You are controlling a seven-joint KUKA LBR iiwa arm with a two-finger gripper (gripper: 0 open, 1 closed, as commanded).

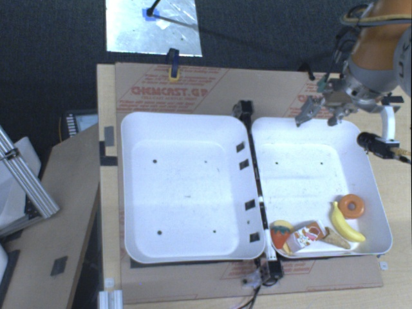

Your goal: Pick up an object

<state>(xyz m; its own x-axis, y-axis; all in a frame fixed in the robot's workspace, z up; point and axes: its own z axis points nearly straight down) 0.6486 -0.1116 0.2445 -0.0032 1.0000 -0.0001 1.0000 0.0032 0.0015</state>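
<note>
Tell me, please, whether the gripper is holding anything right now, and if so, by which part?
Nothing is held. The gripper hangs open over the far edge of the right bin, with only air between its fingers; the banana lies in the near corner.

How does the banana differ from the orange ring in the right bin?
The banana is yellow, long and curved; the ring is orange and round with a hole in its middle. The banana runs slantwise toward the bin's near wall, while the ring sits just behind it. Both lie in the right bin, at its near right corner.
</note>
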